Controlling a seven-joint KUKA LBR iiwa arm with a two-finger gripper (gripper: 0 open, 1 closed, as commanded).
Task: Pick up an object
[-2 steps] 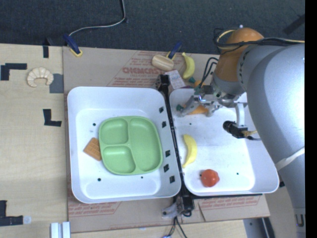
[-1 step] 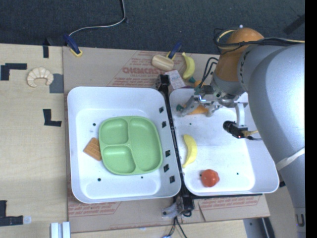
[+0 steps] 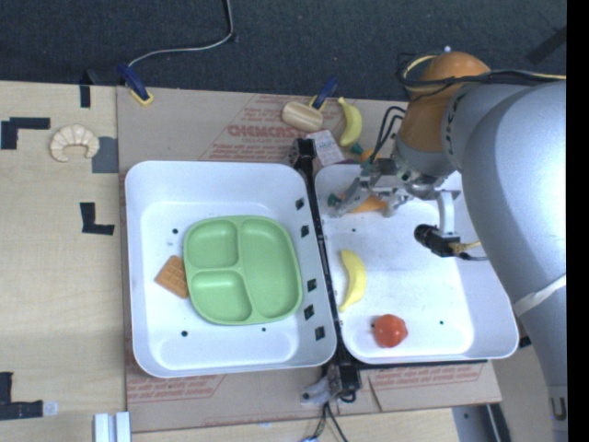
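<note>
Orange object [image 3: 375, 206] just beneath fingers [image 3: 342, 197]

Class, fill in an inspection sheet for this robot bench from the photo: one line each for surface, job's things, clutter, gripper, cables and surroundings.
Surface: two shallow white bins, left bin, right bin, on cardboard.
Job's things: yellow banana and red tomato in right bin; green divided plate in left bin, partly over a tan cracker.
Clutter: second banana and bread roll behind the bins; croissant at left.
Gripper: gripper low over right bin's back corner; finger state unclear.
Cables: white cable across dark floor.
Surroundings: wooden bench, black tape marks.
</note>
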